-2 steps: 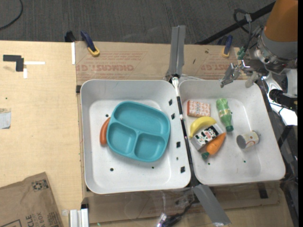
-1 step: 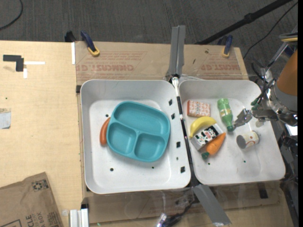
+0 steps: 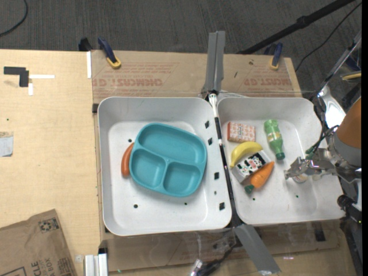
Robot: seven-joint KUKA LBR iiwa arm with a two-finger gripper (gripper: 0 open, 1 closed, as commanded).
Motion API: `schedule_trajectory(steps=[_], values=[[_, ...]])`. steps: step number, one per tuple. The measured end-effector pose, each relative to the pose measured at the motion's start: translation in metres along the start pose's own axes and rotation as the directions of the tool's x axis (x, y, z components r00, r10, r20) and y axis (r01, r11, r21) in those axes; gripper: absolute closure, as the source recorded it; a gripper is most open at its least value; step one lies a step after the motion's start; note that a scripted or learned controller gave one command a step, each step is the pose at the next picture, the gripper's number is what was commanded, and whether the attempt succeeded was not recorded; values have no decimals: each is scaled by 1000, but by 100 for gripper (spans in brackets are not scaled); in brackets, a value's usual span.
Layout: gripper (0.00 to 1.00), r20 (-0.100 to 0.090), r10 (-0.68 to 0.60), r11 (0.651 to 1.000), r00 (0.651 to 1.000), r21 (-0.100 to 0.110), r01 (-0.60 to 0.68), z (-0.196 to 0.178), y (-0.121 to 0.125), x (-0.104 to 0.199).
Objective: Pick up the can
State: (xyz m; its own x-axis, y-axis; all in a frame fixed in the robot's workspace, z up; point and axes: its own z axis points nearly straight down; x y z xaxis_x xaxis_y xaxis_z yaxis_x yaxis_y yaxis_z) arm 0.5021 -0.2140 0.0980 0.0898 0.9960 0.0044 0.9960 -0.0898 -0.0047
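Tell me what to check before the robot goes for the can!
1. Can found: cannot tell. The black-and-white thing might be it.
2. Pincer over the right bin: ok, it is near the bin's right side.
3. Pincer at that thing: not ok, it is apart from it, off to the right.
4. That thing free to grab: not ok. The banana lies along its top edge and the carrot lies against it.
5. Bottle out of the way: ok, it lies further back in the bin.
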Motion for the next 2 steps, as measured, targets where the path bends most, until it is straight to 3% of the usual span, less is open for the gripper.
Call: schedule_trajectory(steps=[1, 2], values=[[0, -8, 198, 980, 980, 2, -198, 7, 20, 5], [100, -5, 201, 980, 980, -1, -201, -3, 20, 3]])
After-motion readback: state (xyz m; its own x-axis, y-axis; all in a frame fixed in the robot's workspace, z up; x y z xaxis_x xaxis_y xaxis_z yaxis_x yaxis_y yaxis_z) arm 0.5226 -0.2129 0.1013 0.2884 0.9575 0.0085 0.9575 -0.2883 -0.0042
